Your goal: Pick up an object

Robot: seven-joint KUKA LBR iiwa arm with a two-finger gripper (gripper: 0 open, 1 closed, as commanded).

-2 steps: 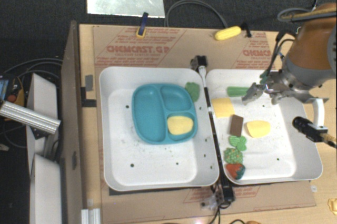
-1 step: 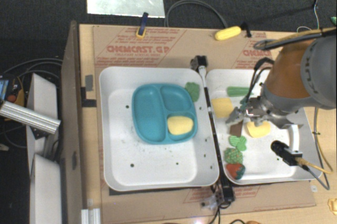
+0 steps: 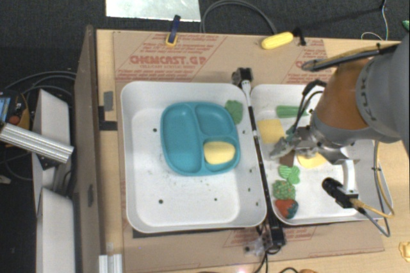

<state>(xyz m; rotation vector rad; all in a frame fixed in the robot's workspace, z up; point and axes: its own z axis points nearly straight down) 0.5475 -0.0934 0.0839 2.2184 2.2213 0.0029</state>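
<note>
Your left bin [image 3: 138, 156] holds 1 blue divided plate [image 3: 186, 137] carrying a yellow piece [image 3: 219, 152], right bin [image 3: 320, 214] holds toy foods [image 3: 284, 191] along its left wall, tool [image 3: 289, 145] low over them, grip state unreadable.

A blue 3-compartment plastic plate [image 3: 186, 143] held a pale yellow rounded lump [image 3: 219, 152]. The 2 shallow bins [image 3: 144, 201] were white. The arm [image 3: 359, 99] was grey, banded orange.

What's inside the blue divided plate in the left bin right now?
The blue divided plate holds one yellow piece in its lower right compartment. The other compartments look bare. A green piece lies just outside its upper right rim. Nothing covers the plate.
</note>
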